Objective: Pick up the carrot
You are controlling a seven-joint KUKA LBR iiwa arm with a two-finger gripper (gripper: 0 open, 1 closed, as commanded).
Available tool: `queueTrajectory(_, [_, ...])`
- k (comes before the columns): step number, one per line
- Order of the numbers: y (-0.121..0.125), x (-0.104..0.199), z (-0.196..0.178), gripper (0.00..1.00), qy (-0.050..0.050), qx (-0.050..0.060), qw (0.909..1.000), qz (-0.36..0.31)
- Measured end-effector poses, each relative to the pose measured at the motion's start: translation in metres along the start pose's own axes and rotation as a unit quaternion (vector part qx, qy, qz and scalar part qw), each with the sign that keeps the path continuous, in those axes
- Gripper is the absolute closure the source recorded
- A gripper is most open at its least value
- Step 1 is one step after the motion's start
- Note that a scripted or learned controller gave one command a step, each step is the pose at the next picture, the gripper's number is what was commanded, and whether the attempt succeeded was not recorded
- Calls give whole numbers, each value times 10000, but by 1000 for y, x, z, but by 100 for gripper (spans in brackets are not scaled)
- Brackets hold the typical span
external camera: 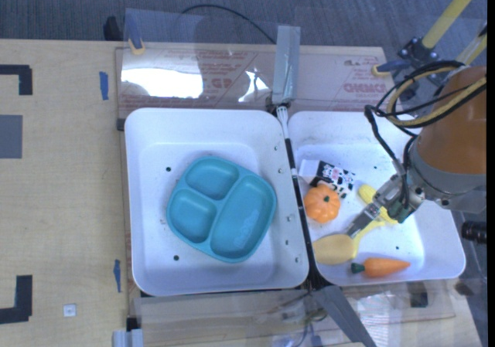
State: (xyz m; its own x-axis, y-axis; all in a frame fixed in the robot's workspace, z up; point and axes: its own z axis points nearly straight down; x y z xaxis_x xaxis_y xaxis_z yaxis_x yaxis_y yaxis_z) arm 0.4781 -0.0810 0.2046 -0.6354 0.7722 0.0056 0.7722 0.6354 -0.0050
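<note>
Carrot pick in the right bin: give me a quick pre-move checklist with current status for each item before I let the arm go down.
1. Carrot in plain sight, lying flat near the right bin's front edge: ok.
2. Gripper lined up over the carrot: not ok, it sits above and to the left, over the yellow spoon.
3. Gripper free of any object: cannot tell, the spoon's handle runs right under the fingertips.
4. Space around the carrot: not ok, the spoon's bowl lies close by its green end.
5. Orange pumpkin and black-and-white cow toy away from the carrot: ok.
6. Fingers ready to close: cannot tell.
</note>
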Motion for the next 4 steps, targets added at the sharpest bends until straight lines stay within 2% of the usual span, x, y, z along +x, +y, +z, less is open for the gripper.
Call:
queueTrajectory(1, [3, 1, 20, 0, -22, -17, 9700, -2430])
queueTrajectory(2, [79, 26, 19, 0, -61, -38, 9176, -3974])
queueTrajectory(3, [80, 24, 8, 100, -97, -62, 9185, -3953])
queueTrajectory(4, [79, 24, 9, 0, -91, -58, 9185, -3952])
